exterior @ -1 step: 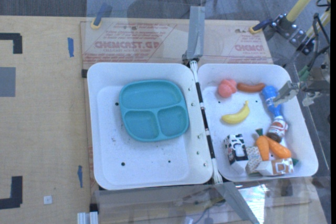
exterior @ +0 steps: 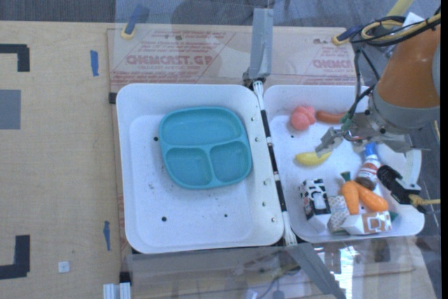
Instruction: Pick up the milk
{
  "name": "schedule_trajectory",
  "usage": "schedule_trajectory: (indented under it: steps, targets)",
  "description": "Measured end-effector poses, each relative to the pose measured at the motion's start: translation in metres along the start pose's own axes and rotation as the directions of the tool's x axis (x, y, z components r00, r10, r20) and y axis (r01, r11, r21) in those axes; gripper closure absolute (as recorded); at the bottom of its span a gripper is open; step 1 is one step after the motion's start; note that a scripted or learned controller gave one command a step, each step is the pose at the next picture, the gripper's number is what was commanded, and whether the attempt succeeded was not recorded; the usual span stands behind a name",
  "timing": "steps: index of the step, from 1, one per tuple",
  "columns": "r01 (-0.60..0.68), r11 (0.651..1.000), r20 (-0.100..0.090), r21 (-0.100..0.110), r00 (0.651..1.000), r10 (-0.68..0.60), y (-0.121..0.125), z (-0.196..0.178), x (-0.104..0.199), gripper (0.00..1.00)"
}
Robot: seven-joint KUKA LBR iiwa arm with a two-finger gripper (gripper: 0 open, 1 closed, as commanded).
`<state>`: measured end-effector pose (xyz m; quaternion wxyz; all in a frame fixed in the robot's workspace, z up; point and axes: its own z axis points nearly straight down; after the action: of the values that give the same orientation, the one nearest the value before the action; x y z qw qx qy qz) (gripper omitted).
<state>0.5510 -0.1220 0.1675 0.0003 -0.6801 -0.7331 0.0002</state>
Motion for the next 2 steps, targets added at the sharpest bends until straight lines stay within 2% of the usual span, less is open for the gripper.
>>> schedule_trajectory:
  steps: [1, 2]
  targets:
    - [0.197, 0.980, 0.009, -0.020, 0.980, -0.196, -0.034, 0.059, 0.013, 0.00]
    - [-0.238, 0.971, 0.001, -0.003, 0.971, 0.238, -0.006, -0.014, -0.023, 0.00]
